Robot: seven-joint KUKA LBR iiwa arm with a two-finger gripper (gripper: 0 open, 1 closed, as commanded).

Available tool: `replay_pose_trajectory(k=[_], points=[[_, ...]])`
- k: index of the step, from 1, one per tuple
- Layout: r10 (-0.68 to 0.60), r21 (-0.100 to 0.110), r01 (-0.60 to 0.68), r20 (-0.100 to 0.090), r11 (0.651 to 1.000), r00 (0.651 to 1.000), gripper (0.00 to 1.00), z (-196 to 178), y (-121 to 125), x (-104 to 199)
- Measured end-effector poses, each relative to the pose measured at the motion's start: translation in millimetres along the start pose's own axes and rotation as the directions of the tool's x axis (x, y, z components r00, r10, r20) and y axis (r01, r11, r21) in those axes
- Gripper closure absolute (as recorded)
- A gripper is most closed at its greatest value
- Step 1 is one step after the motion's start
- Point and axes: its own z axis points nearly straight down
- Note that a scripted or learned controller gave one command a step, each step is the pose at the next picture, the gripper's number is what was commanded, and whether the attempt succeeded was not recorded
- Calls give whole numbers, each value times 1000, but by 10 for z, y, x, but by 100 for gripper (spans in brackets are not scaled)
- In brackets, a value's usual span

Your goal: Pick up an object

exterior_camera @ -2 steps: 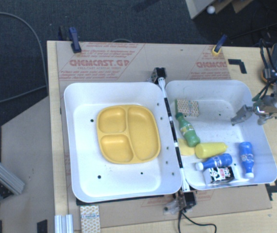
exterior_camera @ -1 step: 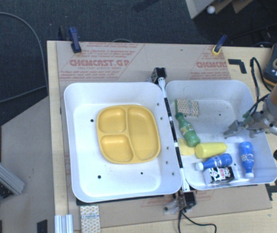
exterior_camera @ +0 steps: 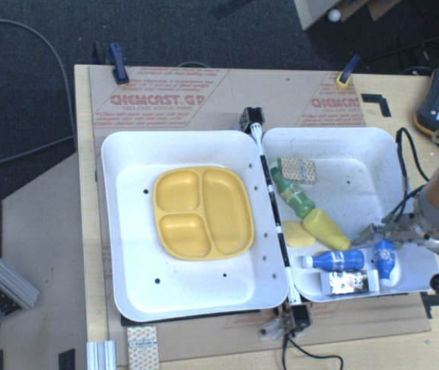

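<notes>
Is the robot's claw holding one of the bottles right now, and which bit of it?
That cannot be told. The gripper hangs at the right bin's right side, just above a small blue and white bottle, but the fingers are too blurry to see a hold.

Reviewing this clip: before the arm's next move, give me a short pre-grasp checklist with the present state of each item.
1. Hand is over the right bin: ok.
2. An object is between its fingers: not ok, none seen there.
3. Open or shut: cannot tell.
4. Targets within the bin: ok; blue bottle, small blue item and yellow-green bottle lie close by.
5. Objects separated for a clean grasp: not ok, they crowd the near corner.
6. Yellow divided plate sits alone in the left bin: ok.
</notes>
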Motion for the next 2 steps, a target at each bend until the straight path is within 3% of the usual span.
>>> replay_pose_trajectory(k=[1, 2], points=[[2, -2, -2, 0, 1000, 1000, 100, -98, 4, 1], [-2, 1, 2, -1, 1000, 1000, 100, 27, 711, 595]])
